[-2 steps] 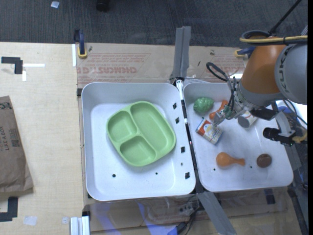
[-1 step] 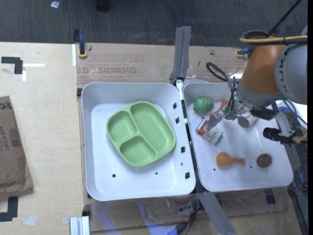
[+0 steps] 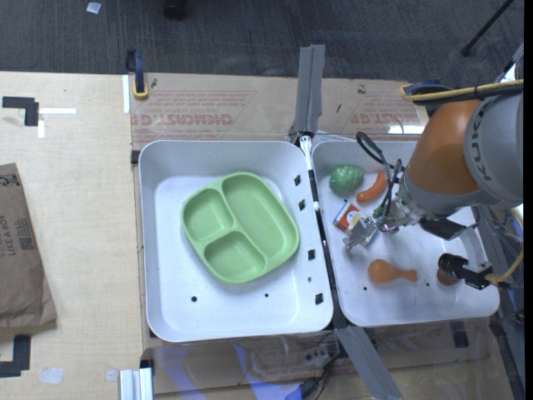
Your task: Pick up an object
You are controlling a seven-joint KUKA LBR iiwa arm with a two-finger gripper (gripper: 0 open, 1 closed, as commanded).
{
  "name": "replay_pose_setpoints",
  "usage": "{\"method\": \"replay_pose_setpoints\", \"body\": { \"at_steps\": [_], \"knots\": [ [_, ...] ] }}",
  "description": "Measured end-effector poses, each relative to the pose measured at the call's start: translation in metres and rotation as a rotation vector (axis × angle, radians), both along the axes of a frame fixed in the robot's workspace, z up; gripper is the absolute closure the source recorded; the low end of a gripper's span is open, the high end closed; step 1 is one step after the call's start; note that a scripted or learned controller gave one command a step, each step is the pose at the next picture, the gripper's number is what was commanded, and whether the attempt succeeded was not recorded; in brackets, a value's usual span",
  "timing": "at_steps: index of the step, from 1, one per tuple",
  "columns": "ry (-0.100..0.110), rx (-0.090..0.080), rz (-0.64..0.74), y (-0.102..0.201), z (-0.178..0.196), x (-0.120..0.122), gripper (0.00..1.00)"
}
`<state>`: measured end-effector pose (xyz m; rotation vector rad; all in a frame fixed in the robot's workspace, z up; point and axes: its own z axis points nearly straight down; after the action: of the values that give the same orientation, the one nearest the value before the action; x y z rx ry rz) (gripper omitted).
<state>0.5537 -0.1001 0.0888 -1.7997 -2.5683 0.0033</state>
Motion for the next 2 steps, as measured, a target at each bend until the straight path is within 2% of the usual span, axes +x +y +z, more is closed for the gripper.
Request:
{"method": "replay_pose_setpoints", "body": {
  "at_steps": [1,2],
  "knots": [
    [-0.003,-0.002,-0.05,-0.0013,0.0007,0.0359,0.0],
    [0.0,-0.003,-0.049,-0.0024,0.0072,0.0356,1.0]
  ]
}}
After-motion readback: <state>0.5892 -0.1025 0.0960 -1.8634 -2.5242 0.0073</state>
